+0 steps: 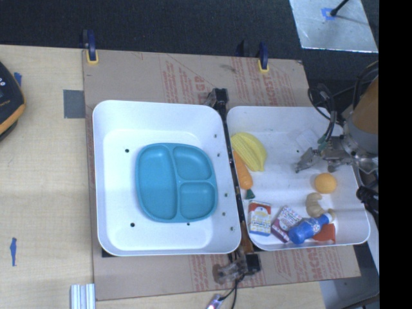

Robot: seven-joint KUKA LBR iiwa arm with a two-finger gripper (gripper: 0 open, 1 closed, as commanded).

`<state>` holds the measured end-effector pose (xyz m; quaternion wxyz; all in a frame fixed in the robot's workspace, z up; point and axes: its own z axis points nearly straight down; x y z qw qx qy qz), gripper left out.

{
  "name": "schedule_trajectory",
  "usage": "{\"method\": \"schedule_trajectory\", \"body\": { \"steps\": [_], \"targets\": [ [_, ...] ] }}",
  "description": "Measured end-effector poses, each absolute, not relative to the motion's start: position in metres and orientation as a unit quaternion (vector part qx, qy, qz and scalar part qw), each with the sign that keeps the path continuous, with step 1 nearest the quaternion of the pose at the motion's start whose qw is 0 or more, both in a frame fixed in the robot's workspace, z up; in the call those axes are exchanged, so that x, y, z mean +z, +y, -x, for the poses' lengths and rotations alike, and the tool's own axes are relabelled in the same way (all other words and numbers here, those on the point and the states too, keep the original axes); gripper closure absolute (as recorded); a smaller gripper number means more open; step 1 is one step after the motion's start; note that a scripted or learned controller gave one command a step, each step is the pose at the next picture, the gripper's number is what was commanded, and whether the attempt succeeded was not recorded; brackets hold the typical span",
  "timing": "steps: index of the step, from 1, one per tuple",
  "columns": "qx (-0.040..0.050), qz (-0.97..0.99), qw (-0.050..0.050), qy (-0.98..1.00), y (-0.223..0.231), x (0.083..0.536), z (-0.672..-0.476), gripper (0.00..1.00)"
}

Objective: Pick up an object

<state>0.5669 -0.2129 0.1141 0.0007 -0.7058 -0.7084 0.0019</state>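
Seen from above at a slant, a bench carries two shallow white bins side by side on a sheet of cardboard. The left bin (109, 227) holds a blue divided plate (176, 181) at its centre, with three compartments. The right bin (277, 118) holds the loose objects. Taking that bin as a clock face, a yellow corn cob (250, 150) lies at about ten o'clock, with an orange carrot (243, 172) just below it against the left wall at nine. A small orange ball (326, 183) sits at about four o'clock. Along the bottom, from seven to five o'clock, lie a small red and white carton (259, 218), a dark red packet (285, 219), a blue bottle (308, 228) with a red piece touching it, and a beige lump (314, 205) just above the bottle. The arm enters from three o'clock, and its gripper (308, 160) hangs over bare bin floor near the centre right, its two fingers spread apart with nothing between them. By my reading, the pick is at the approach step: nothing is grasped yet. The nearest candidate looks to be the orange ball, just below and right of the fingertips at about five o'clock from them. The next move would call for shifting that way, lowering around the ball, and closing, mindful that a round ball may roll away.
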Motion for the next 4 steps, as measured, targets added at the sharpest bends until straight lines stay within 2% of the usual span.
{"method": "schedule_trajectory", "body": {
  "steps": [1, 2, 3, 4],
  "targets": [
    [0.0014, 0.705, 0.001, -0.709, -0.212, 0.091, -0.523, 0.00],
    [0.0022, 0.704, 0.001, -0.710, -0.213, 0.102, -0.523, 1.00],
    [0.0003, 0.705, 0.001, -0.709, -0.140, 0.189, -0.576, 1.00],
    [0.0007, 0.705, 0.001, -0.709, -0.077, 0.211, -0.588, 1.00]
  ]
}}
